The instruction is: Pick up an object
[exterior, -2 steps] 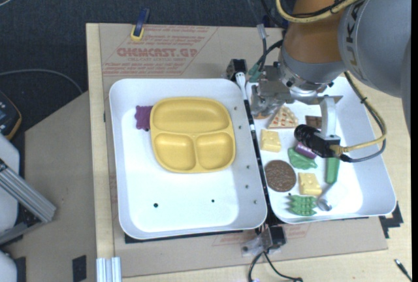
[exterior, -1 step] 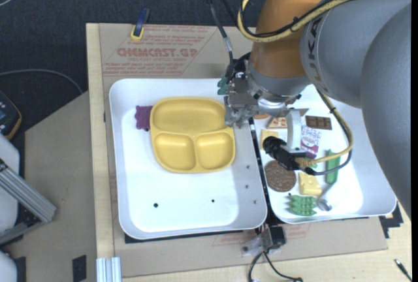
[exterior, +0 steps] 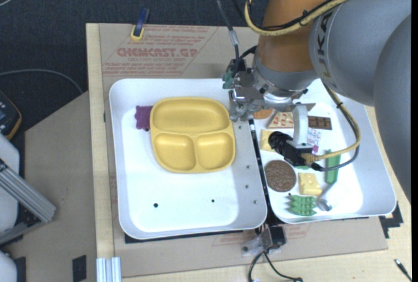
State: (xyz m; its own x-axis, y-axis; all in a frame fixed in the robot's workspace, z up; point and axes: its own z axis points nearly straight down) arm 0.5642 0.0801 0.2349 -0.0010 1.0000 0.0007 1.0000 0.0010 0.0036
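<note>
My gripper [exterior: 243, 103] hangs below the orange wrist band, over the rim between the two bins at the back of the right bin [exterior: 366, 199]. Just in front of it in the right bin lie an orange piece [exterior: 262, 113], a pizza-like slice [exterior: 282, 121] and a brown chocolate bar [exterior: 319, 123]. Nearer the front are a brown round cookie [exterior: 281, 175], a yellow cheese block [exterior: 310, 184], a green leafy toy [exterior: 302, 204] and a green pepper-like piece [exterior: 331, 166]. Nothing is seen held.
The left bin [exterior: 176, 209] holds a yellow divided tray [exterior: 192, 134] and, at the tray's left edge, a small purple object [exterior: 142, 116]. A cardboard sheet [exterior: 163, 52] lies behind the bins. The grey arm covers the right bin's back right part.
</note>
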